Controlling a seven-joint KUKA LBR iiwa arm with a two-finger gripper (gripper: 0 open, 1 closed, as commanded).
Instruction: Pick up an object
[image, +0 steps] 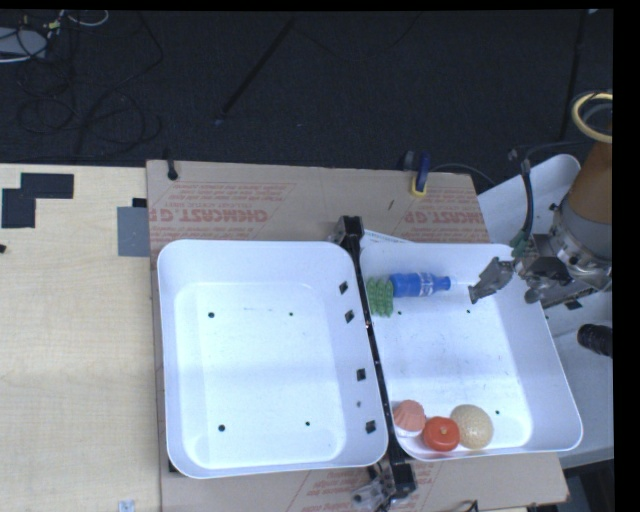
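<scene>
The arm (590, 200) is grey with an orange band above the wrist. Its gripper (500, 275) is dark grey metal. A pale cable loops at the far right.

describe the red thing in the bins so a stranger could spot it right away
Look at the right-hand bin, down at its near edge, where three small round things sit in a row. The red ball is the middle one, between a pink ball and a beige ball; it alone is bright red.

One fixed cam above bench, angled down, prob. mid-range, both bins (260, 262).
</scene>
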